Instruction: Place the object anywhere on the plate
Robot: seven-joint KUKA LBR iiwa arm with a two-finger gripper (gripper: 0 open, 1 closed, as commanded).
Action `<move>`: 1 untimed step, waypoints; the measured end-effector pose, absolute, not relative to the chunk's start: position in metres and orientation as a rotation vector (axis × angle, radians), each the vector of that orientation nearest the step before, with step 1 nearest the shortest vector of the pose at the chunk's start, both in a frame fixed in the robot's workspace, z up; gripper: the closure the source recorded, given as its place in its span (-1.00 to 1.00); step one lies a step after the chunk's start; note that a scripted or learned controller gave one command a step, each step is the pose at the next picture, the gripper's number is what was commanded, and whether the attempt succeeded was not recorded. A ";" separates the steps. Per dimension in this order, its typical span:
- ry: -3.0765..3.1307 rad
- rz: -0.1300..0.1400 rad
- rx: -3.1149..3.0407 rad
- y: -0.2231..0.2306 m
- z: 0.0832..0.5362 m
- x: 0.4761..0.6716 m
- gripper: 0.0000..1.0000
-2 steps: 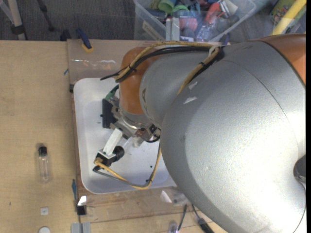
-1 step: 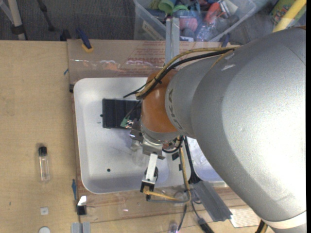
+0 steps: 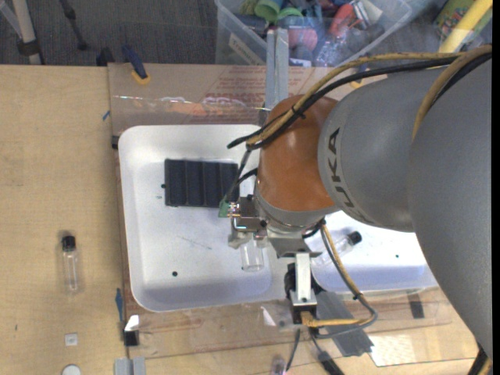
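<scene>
Obj isn't certain: a pale, clear-ish shape (image 3: 251,258) hangs right under the gripper (image 3: 251,244), over the near-right part of the left bin (image 3: 156,287), and it may be the obj, but the wrist hides too much to tell if it's gripped. Whether the gripper is spread or closed, can't tell either. The plate (image 3: 199,183), a dark ribbed rectangle, lies flat in the same bin, to the far-left of the gripper and near it. Judgement: the step is carry and set down, so go left and a bit farther back, stop over the plate's middle, lower w/o tilt and release low, since the ribs could let a round thing roll off. Bin floor btwn gripper and plate looks bare, so nothing blocks the path. The bulky arm (image 3: 375,123) and its cables (image 3: 344,287) cover most of the right bin (image 3: 391,270), where a small dark item (image 3: 353,239) sits. A vial (image 3: 69,262) lies on the bench (image 3: 47,170) well left of both bins, and a tote of toys (image 3: 312,10) stands far back.
</scene>
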State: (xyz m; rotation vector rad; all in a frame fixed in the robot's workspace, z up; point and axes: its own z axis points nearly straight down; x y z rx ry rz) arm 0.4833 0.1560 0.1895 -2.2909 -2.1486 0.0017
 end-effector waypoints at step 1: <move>-2.600 -0.001 -1.762 0.208 0.269 0.502 1.00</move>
